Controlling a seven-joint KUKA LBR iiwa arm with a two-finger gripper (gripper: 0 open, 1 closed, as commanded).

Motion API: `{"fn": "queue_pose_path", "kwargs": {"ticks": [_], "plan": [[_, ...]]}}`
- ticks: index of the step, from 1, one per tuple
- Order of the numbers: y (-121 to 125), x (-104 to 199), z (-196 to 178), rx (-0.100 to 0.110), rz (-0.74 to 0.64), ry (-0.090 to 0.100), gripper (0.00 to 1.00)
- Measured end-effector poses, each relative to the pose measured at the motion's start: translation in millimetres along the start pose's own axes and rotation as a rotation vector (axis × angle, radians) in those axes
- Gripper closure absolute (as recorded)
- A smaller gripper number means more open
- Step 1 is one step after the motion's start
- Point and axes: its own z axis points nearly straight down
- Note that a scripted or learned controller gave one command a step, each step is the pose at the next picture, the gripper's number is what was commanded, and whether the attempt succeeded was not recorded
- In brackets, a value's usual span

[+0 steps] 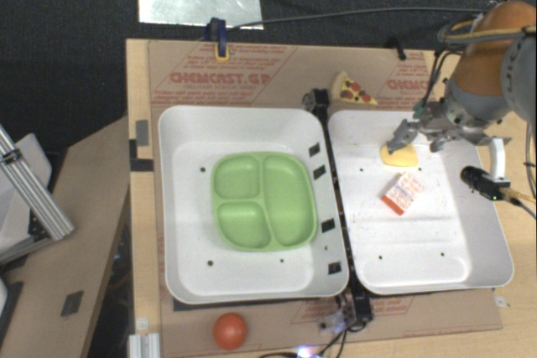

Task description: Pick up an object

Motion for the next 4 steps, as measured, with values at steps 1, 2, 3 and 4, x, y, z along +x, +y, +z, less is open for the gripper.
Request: {"fn": "queue_pose_path", "kwargs": {"ticks": [1, 2, 3, 4], "plan": [[1.1, 0.4, 49.5, 0.0, 0.0, 0.0, 0.0], [1.9, 0.4, 37.7, -0.003, -0.001, 0.0, 1.0], [1.8, -6.3, -8.2, -0.002, 0.001, 0.0, 1.0], [3.3, -6.3, -62.1, -0.003, -0.002, 0.0, 1.0]]}}
